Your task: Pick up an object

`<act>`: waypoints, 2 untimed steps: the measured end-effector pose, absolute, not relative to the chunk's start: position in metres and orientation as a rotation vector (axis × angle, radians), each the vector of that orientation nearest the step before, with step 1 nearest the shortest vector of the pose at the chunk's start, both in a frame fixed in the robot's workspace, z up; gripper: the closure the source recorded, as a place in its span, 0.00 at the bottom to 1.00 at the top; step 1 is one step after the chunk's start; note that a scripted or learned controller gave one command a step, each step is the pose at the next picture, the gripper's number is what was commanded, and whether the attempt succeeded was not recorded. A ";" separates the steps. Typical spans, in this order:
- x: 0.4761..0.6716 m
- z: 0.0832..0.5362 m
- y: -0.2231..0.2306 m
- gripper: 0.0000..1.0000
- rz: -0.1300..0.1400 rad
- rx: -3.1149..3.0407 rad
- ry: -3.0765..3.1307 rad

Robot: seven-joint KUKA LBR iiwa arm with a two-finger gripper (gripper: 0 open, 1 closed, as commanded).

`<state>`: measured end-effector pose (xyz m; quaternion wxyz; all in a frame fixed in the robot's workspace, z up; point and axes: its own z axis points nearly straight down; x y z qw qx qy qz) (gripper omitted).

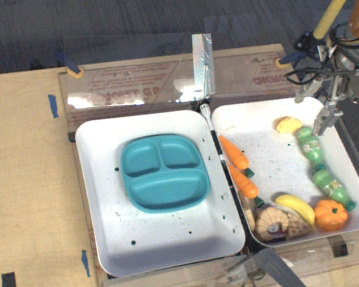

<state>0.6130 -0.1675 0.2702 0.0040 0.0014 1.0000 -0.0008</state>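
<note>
The gripper (326, 119) sits at the far right rim of the right bin (255, 118), hanging just beside a green toy vegetable (310, 144), and its state can't be told from this angle, with nothing visibly between its tips. Candidates are plenty in that bin: a small yellow piece (288, 125) just left of the gripper, a second green vegetable (329, 182) lower down the right wall, a banana (295, 207), an orange pumpkin (331, 215) and a tan pastry-like toy (278, 223) crowded at the near edge.

The nearest pick looks like the upper green vegetable; a clean descent straddling it across its narrow width seems wisest, since it lies close to the bin wall, which could catch the outer side of the gripper. Two carrots (238, 164) lie along the divider, well apart from the gripper. The left bin (102, 202) carries a teal divided plate (164, 173), out of the way. Loose cables (314, 69) trail near the wrist.
</note>
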 end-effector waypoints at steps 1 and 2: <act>0.608 0.095 -0.224 0.00 -0.002 -0.195 3.129; 0.617 0.088 -0.207 0.00 -0.003 -0.246 3.124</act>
